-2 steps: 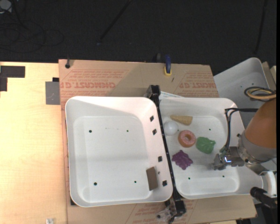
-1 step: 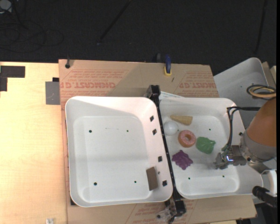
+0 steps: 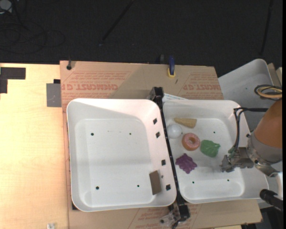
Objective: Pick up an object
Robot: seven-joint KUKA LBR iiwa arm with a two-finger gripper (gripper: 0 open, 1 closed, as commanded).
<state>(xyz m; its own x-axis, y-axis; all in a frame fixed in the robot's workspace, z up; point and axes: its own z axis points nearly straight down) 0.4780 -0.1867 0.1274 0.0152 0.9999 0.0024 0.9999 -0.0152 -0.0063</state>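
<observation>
five small things sit bunched in the right bin (image 3: 229, 194), the green lump (image 3: 209, 148) closest to my gripper (image 3: 227, 165), which hangs low just beside it with nothing in it, so i judge that the easiest reach.

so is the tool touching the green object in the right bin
Apart. The camera view shows bare white bin floor between the tool and the green object, which lies up and left of it, beside the pink ring.

Toys (image 3: 200, 144) crowd the right bin's (image 3: 214, 194) upper half; its lower floor lies open.
</observation>
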